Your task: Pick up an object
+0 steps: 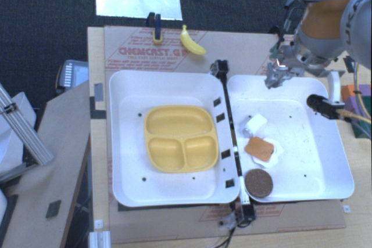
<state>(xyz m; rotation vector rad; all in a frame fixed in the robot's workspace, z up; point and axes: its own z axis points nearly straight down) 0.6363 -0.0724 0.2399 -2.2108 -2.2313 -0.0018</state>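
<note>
Claw (276, 77) above right bin's (325, 142) far rim, holding nothing; finger gap cannot be told. White block (256, 123) lies mid-bin near the divider: probably light, stiff; grip across its flat sides.

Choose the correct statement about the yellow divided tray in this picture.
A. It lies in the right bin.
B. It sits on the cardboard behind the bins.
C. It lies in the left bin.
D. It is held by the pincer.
C: the yellow divided tray lies flat on the floor of the left bin, apart from the pincer above the right bin.
</note>
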